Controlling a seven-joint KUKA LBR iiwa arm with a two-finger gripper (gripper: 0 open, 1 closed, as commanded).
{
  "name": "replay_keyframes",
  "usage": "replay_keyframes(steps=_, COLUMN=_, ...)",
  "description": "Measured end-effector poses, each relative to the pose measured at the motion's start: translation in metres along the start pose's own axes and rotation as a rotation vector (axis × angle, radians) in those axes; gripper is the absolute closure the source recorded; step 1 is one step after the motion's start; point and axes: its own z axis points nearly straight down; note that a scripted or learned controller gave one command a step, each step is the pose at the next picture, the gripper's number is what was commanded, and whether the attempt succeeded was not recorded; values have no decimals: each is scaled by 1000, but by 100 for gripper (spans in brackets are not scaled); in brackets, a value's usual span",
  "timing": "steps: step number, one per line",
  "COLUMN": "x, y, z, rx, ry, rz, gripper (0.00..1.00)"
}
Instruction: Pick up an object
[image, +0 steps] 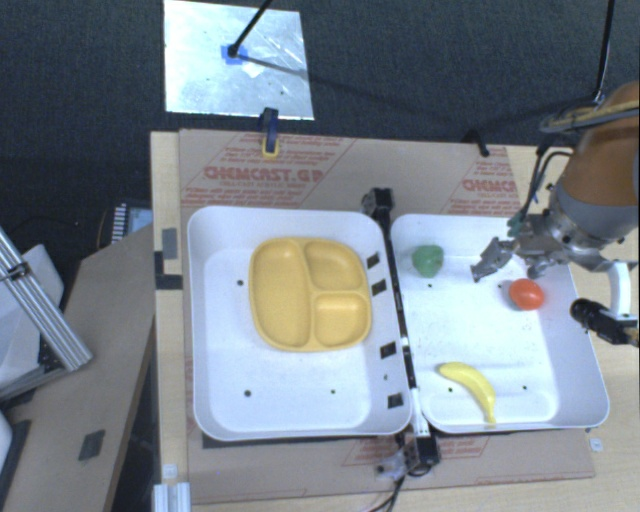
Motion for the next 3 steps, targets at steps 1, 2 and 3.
replay_keyframes(steps=1, x=0, y=3, z=-7, rx=-12, ry=-2, rz=-2, gripper=0)
replay_keyframes(steps=2, x=-4, y=-6, z=45, rx=-8, ry=-1, rz=0, gripper=0)
replay_keyframes(steps=3, x=-2, y=-9, z=108, rx=-8, ry=-1, rz=0, gripper=0)
